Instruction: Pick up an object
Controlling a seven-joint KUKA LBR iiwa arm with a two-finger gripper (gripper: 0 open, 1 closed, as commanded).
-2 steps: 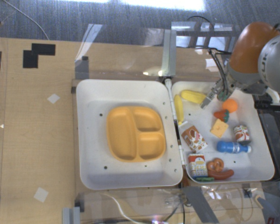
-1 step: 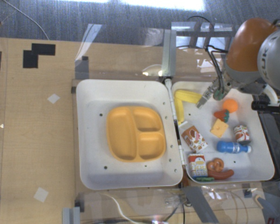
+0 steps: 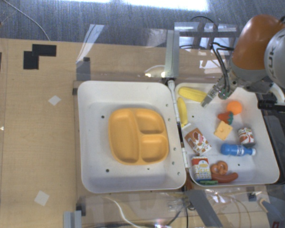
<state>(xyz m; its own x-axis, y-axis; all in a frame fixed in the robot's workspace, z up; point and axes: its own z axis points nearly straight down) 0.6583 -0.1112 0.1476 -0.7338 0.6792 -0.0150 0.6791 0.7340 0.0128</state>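
The grey arm with its orange band [image 3: 256, 37] reaches in from the right, and its end effector [image 3: 213, 95] hangs over the upper part of the right-hand shallow white bin [image 3: 268, 141]. It looks to sit just beside the yellow corn-shaped toy [image 3: 191, 94] lying at that bin's top left, though the fingers are small and blurred here, so I cannot tell whether they are apart or together, and nothing can be seen between them.

Along the right bin's left wall, below the corn, lies a yellow banana-shaped toy [image 3: 182, 110]. Near the upper middle sits a round orange fruit toy [image 3: 234, 107], with a small red and green piece [image 3: 225, 117] touching it from below and a yellow cheese-like wedge [image 3: 223, 130] just beneath that. Further down are a flat printed snack packet [image 3: 197, 141], a small red and white can [image 3: 245, 136], a blue bottle [image 3: 237, 150] lying on its side, a red carton [image 3: 200, 168], a brown pretzel [image 3: 219, 167] and a red sausage [image 3: 224, 177].

The left-hand shallow white bin [image 3: 95, 127] holds a yellow sectioned plastic plate [image 3: 137, 136]. Both bins rest on the pale wooden desk [image 3: 28, 141].
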